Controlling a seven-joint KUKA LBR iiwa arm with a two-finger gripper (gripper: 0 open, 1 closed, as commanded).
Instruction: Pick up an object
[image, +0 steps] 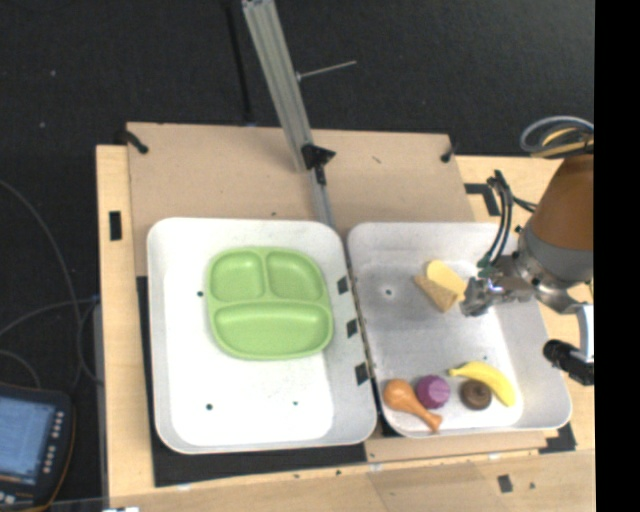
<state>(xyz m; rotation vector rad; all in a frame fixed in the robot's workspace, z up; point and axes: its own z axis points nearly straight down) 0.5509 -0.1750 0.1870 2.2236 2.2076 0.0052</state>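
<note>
In the right bin (400, 330) a yellow cheese wedge (441, 285) lies near the middle. Along the front edge lie an orange pear-shaped toy (409, 400), a purple round toy (432, 390), a brown ring-shaped toy (476, 395) and a yellow banana (487, 381). My gripper (478, 297) hangs just right of the cheese wedge, close to its right edge. From this angle the gripper reads as a small grey block.
The left bin (180, 400) bears a green divided plate (269, 303). A metal post (285, 90) rises slantwise behind the bins. The arm's grey and orange body (562, 225) reaches over the right bin's right edge. Bare bin floor lies between the cheese and the front toys.
</note>
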